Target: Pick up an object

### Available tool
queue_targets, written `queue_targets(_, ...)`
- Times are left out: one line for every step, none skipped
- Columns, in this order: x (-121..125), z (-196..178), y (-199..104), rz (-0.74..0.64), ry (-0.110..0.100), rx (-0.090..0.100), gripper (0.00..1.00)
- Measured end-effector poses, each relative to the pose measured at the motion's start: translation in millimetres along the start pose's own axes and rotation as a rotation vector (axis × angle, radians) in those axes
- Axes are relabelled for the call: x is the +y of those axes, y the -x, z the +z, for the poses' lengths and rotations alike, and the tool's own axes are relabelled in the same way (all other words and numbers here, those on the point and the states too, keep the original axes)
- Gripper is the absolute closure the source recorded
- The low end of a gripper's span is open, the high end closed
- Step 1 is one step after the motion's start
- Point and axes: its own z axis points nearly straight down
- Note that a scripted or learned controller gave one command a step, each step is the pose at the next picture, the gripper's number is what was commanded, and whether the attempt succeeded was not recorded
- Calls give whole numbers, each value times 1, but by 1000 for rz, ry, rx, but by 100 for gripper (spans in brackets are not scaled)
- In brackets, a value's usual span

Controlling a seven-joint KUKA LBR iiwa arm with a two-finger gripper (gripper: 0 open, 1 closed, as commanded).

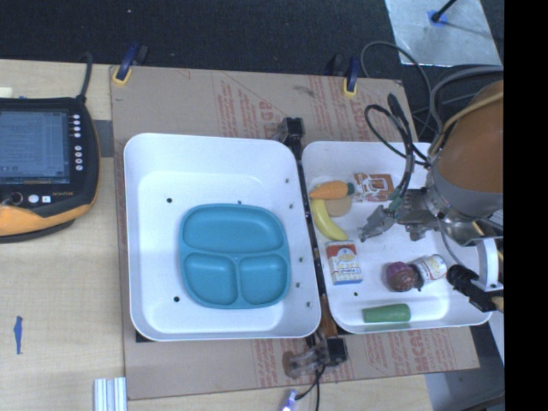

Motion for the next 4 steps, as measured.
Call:
queue_targets(-36, 7, 32, 0, 1, -2, 0)
queue_targets(-31, 84, 52, -2, 17, -7, 0)
queue_targets(-29, 71, 55, -5, 26, -16, 100)
queue_targets(-29, 71, 55, -5, 26, -16, 0)
